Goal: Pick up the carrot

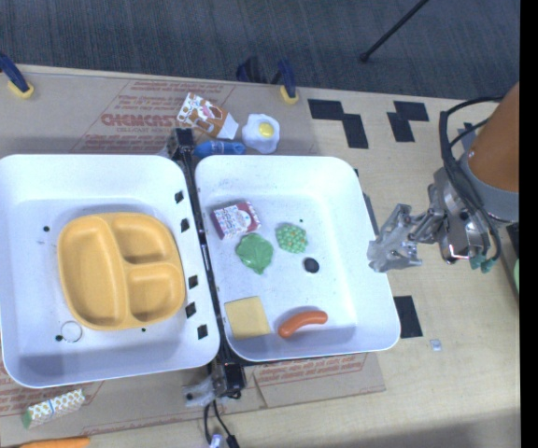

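The carrot [303, 322], a short orange piece, lies near the front wall of the right bin [367, 203]. A yellow block [247, 316] sits just to its left. My gripper [388, 239] hovers over the bench outside the right bin's right rim, up and to the right of the carrot and well apart from it. Its fingers stand open with nothing between them.
The right bin also holds a red packet [234, 218], a green leaf [255, 252], a green pea cluster [291, 238] and a small black object [311, 266]. A yellow divided plate [120, 269] lies in the left bin [7, 194]. Small items [261, 131] lie behind the bins.
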